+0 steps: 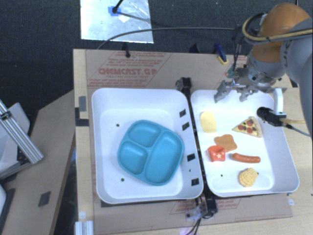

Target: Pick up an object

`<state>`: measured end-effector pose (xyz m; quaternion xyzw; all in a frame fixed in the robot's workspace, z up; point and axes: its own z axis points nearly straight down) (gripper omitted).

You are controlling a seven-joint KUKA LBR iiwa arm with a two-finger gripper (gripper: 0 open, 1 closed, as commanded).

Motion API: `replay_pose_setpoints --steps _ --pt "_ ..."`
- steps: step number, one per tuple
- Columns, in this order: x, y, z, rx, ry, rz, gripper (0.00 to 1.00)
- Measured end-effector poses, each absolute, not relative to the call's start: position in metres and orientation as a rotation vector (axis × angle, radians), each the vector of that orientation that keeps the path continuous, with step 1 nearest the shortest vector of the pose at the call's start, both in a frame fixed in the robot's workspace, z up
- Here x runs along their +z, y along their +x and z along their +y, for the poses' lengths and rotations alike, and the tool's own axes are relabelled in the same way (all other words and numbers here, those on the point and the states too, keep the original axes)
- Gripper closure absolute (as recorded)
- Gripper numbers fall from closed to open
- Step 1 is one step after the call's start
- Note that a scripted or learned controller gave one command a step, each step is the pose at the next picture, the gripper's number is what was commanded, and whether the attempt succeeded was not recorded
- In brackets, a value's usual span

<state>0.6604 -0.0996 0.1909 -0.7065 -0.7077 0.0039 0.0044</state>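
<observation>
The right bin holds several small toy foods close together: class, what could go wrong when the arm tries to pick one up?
1. The red piece touches the brown piece, so a grab may catch or shove both.
2. The sausage looks thin and may slip.
3. The tool hovers near the right bin's back rim and could clip it.

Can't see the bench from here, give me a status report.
Gripper open, holding nothing, over right bin back edge. Pizza slice and cheese nearest. Nothing in the way.

Dark carpet floor; tan bench; silvery sheet, possibly foil.
</observation>
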Motion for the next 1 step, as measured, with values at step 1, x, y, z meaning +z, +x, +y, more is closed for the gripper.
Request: replay_pose_setpoints --steps 1 --pt "0.1997 0.6633 -0.0994 -0.001 -2.218 -2.226 0.00"
